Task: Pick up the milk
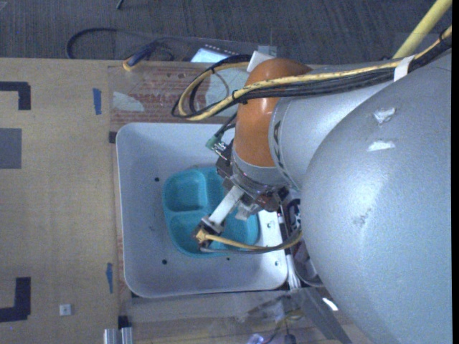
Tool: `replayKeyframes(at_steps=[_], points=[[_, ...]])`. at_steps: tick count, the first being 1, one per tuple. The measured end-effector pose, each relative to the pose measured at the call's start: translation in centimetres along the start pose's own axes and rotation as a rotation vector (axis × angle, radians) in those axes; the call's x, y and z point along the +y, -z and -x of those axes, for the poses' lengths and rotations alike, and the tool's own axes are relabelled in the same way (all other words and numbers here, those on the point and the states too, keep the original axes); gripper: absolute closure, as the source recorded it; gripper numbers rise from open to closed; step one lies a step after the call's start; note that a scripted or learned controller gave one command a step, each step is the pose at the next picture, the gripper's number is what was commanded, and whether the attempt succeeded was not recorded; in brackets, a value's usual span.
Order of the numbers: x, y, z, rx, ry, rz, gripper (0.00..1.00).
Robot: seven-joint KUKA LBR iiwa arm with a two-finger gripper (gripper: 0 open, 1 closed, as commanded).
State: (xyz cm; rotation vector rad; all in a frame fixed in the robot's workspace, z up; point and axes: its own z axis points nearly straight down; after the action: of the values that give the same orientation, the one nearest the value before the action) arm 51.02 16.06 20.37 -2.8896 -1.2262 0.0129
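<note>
Arm (373, 192): grey bulk at the near right, covering the right side of the table; orange band (254, 120) above the wrist.
End effector (244, 190): low over the right half of the white bin (136, 213), above the teal divided tray (188, 192). Whether it is wide, narrow or holding anything cannot be told.
Milk: position cannot be told; judged hidden under the arm. Appearance cannot be assessed.
Step in hand: judged to be approach or search; no grasp confirmed.
Recommended practice: stay clear of the tray rim, locate the milk before descending, centre on it, close squarely, lift straight.
Table (57, 192): bare brown board to the left, with blue tape marks (97, 100).
Floor (72, 13): dark carpet at the far side, with a loose cable.
</note>
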Motion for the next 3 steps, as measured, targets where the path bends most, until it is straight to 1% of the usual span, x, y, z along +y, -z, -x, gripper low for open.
replayKeyframes(at_steps=[1,2,3], points=[[-3.5,8.4,-0.5,0.006,-0.158,0.004,1.0],[2.2,2.1,2.8,0.003,-0.075,0.002,1.0],[2.2,2.1,2.8,0.003,-0.075,0.002,0.0]])
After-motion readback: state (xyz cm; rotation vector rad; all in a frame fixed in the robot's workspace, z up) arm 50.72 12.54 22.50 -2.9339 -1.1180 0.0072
